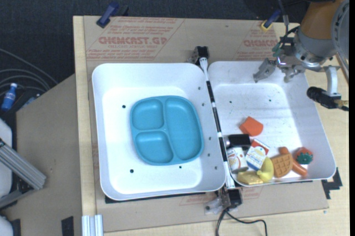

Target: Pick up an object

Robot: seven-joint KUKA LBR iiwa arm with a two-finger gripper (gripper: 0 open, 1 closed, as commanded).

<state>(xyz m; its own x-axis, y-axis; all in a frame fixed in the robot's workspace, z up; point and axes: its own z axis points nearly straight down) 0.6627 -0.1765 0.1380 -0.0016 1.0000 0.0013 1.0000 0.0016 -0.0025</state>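
Two-finger gripper (pixel 275 70) with fingers spread, unladen, above right white bin's (pixel 310 118) far edge, orange wedge-shaped block (pixel 252 126) well below it.

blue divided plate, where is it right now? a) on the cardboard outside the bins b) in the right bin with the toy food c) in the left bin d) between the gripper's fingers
c: the blue divided plate lies flat in the left bin, while the gripper hangs over the far edge of the right bin, well apart from it.
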